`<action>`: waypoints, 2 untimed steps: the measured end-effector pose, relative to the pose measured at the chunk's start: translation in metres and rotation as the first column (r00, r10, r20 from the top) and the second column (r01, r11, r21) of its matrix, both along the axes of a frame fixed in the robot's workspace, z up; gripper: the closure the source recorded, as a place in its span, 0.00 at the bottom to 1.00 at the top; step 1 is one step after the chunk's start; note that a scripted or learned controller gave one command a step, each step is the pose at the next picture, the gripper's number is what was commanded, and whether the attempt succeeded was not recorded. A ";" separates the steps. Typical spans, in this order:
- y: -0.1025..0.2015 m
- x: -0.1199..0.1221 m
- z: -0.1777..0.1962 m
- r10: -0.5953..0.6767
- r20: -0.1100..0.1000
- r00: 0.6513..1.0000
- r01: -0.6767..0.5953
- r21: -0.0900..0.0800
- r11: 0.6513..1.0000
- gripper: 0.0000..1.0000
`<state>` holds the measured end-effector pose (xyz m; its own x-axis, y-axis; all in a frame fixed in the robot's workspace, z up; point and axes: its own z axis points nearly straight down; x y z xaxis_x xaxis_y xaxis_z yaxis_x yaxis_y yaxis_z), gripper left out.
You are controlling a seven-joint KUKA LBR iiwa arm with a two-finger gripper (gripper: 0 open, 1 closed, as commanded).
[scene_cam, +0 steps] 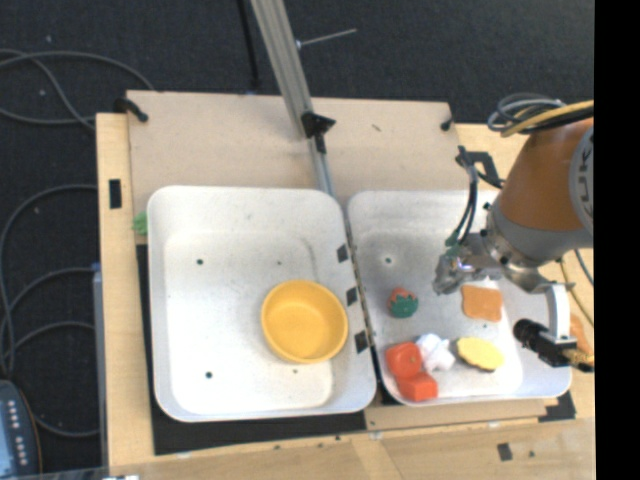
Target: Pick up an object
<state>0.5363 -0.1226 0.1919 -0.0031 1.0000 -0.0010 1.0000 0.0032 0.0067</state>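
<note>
The gripper [452, 271] hangs over the right bin [400, 223], its fingers too small and dark to judge, so I cannot tell how far they stand open or whether they hold anything. Just at its 4 o'clock lies an orange flat piece [482, 303], probably a light, soft sponge-like slab. Being thin and flat, it is best pinched across its short edges.

Single high camera, slanting down on both bins [180, 268]
</note>
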 end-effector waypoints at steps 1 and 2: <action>0.008 -0.001 0.057 0.001 0.000 1.000 -0.001 0.000 1.000 1.00; 0.007 0.001 0.090 0.001 -0.001 1.000 -0.001 0.000 1.000 1.00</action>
<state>0.5372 -0.1152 0.2816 -0.0043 1.0000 -0.0008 1.0000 0.0043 0.0055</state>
